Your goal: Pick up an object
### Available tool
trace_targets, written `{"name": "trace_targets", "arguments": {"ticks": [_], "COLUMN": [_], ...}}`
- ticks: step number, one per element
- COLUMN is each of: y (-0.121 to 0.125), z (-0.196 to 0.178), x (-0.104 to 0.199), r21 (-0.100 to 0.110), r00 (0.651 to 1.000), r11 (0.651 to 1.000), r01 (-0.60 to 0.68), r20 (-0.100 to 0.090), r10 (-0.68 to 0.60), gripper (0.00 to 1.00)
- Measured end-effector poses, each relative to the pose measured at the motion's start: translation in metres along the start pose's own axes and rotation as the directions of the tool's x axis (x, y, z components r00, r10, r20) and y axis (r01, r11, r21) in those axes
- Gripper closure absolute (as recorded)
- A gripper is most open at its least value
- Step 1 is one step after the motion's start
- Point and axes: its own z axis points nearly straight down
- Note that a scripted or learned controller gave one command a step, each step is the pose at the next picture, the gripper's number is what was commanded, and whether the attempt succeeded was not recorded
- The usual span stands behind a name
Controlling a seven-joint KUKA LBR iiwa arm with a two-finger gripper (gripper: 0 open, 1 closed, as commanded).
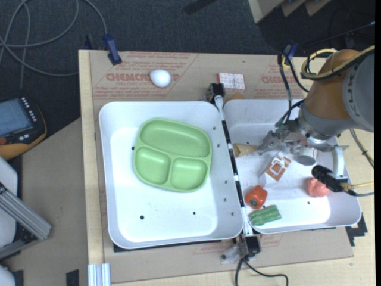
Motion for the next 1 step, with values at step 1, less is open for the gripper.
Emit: {"name": "trace_targets", "arguments": {"ticks": [1], "y": [-0.0364], "z": [0.0102], "x": [0.0144], "r21": [0.001], "r00": [1.0], "r11": [1.0], "r01": [0.0], "r20": [0.001], "r10": [0.0], "gripper": [0.0]}}
